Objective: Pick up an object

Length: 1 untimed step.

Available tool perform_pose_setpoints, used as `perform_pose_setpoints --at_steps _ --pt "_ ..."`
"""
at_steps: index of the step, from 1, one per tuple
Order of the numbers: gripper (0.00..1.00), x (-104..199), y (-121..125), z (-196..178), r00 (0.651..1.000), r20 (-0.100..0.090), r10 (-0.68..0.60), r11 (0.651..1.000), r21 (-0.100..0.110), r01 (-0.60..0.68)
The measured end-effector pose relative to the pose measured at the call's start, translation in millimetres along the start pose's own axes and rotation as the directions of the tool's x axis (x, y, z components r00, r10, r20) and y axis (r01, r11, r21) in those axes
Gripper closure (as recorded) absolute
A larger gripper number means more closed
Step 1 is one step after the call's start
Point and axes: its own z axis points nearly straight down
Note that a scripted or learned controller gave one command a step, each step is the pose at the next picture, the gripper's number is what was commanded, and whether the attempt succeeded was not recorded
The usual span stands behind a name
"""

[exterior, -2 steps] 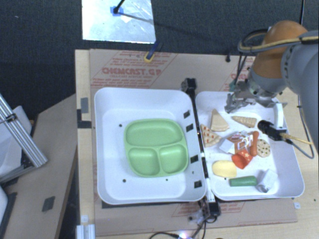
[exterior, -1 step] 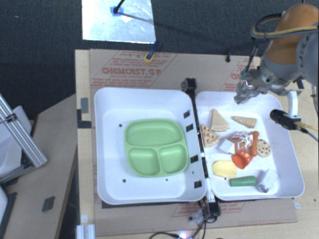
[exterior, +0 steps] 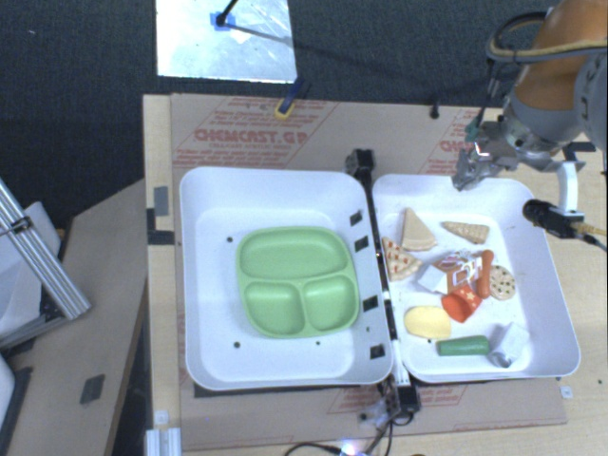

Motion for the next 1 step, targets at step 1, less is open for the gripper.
perform_pose_setpoints --at_steps 1 --pt "1.00 49.9 -26.1 2.6 1.000 -0.002 -0.004 1.000 0.005 0.004"
